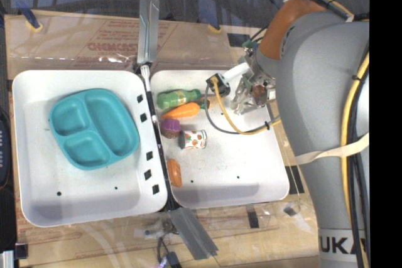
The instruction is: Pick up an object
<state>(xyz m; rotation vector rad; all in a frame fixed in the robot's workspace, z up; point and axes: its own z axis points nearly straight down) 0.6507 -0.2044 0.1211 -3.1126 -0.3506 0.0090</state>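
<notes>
Camera view: gripper (240,99) low over the right bin (264,188), upper right part; finger state cannot be told (cables crowd it).
5 pickable items cluster along the bin's left wall: green bottle (178,98), carrot (182,112), purple piece (169,128), small can (195,139), orange piece (174,172). Best bet, I judge: the can, apart from the wall, open floor to its right. Blue tray (94,127) sits in the left bin.

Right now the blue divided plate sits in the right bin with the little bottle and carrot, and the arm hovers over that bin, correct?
Not quite. The camera view shows the blue divided plate alone in the left bin. The green bottle and carrot lie in the right bin, and the arm's gripper does hover over that bin.
</notes>
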